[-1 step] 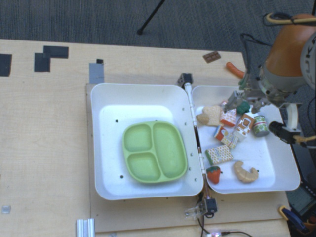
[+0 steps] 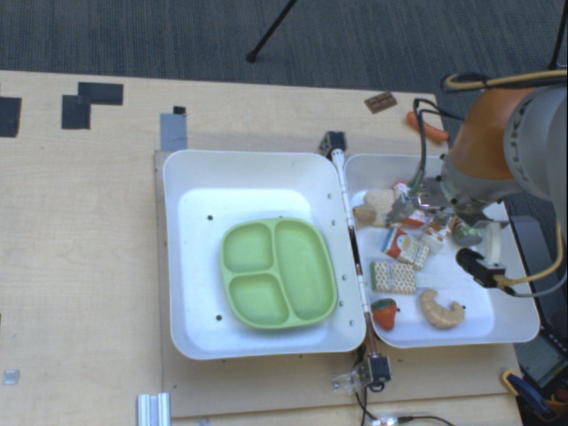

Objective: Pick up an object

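Grey and orange, the arm reaches in from the right of the frame, and I have the gripper [image 2: 417, 204] low over the right bin [image 2: 497, 322], in among a crowded heap. I cannot tell how it is set; the wrist and cabling hide it. Candidates lie just beside it: a pale lump [image 2: 376, 204] at the upper left of the bin, a red-and-white packet [image 2: 406, 238], a checkered wafer [image 2: 394, 277], a strawberry [image 2: 384, 312] at the lower left corner and a croissant-shaped piece [image 2: 442, 310] lower right.

My worry is the clutter: pieces touch, so a close could nip two at once, or shove one aside and come up bare. A black cable loop [image 2: 479, 269] hanging by the wrist might also snag.

At centre, the left bin [image 2: 191, 238] carries a green divided plate [image 2: 279, 273]. Both bins sit on a light wooden tabletop [image 2: 80, 264]; dark grey carpet [image 2: 177, 16] runs along the top.
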Robot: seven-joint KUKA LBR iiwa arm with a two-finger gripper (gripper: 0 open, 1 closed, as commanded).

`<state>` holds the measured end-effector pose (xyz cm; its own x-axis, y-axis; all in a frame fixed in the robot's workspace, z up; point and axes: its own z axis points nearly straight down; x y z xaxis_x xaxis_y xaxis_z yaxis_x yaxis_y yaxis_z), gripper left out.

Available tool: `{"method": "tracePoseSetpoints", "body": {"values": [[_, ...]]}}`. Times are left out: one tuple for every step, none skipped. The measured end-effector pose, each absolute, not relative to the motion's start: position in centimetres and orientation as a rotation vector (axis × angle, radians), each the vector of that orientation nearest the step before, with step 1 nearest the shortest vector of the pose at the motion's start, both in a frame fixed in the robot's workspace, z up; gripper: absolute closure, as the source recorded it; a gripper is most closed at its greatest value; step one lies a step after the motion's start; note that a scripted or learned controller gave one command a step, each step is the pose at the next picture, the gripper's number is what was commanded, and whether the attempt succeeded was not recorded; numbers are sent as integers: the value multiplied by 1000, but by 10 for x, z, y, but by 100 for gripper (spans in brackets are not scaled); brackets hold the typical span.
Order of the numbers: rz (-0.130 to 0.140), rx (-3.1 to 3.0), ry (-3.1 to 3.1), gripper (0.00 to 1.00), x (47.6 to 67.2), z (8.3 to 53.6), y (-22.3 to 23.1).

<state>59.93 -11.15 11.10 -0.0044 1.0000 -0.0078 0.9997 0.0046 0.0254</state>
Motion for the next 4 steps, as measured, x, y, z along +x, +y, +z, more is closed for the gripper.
{"method": "tracePoseSetpoints", "body": {"values": [[22,2197,2207,0,573,107,-120],[25,2194,2204,0,562,107,-120],[29,2184,2195,100,565,120,-122],[5,2214,2227,100,563,185,-46]]}}
